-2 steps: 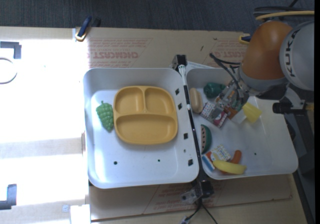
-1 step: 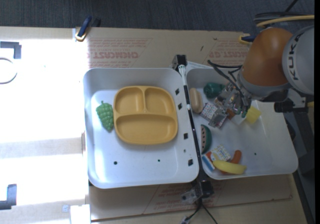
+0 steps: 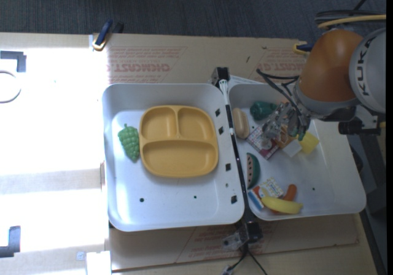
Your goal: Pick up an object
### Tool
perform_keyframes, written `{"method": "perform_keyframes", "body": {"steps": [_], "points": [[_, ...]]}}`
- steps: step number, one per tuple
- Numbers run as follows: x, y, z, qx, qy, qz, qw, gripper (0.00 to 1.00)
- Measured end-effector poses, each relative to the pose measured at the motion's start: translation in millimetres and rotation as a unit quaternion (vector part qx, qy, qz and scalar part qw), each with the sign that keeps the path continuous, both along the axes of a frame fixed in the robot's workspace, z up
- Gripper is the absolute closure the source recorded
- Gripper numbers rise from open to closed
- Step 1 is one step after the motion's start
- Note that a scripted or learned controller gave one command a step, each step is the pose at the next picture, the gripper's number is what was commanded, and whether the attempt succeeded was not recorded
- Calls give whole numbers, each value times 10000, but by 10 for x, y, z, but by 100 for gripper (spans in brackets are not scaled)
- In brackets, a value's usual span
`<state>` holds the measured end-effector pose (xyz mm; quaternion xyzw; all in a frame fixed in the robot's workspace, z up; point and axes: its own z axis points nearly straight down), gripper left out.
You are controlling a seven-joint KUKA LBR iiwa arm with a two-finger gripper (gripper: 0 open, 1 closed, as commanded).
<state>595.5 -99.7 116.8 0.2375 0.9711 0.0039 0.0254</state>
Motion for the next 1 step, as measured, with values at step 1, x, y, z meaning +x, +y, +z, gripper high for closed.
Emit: {"method": "perform_keyframes", "body": {"steps": [1], "points": [[-256, 564, 762, -13, 227, 1214, 9923, 100]]}}
